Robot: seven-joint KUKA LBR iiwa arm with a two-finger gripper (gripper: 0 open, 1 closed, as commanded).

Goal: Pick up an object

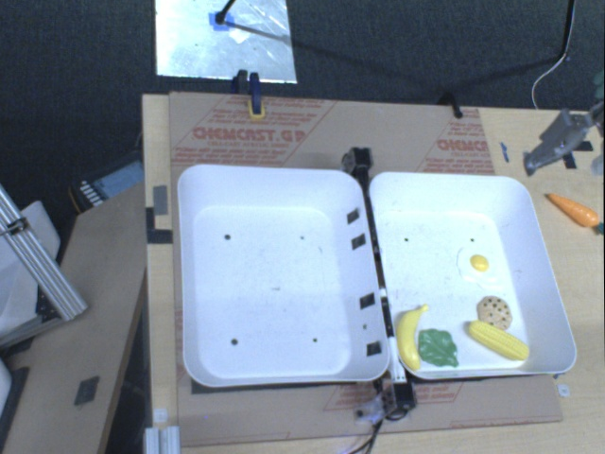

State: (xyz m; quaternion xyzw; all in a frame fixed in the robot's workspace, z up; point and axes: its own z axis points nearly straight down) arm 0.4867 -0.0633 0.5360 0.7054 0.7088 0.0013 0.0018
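Not much of the robot to look at tbh, just the pincer [546,151] poking in. It's a dull grey metal piece, kinda angular and wedge-shaped, tapering toward a darker tip. Bit blurry, so no screws or markings I can make out.

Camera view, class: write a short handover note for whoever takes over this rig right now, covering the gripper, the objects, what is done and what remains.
Gripper: at the view's right edge, outside the bins, holding nothing visible.
Right bin: fried egg, cookie, corn cob, banana beside a green leafy piece, all near the front.
Carrot lies on the bench outside the bin.
Done: nothing picked.
Left: reach in, grasp one object, lift.
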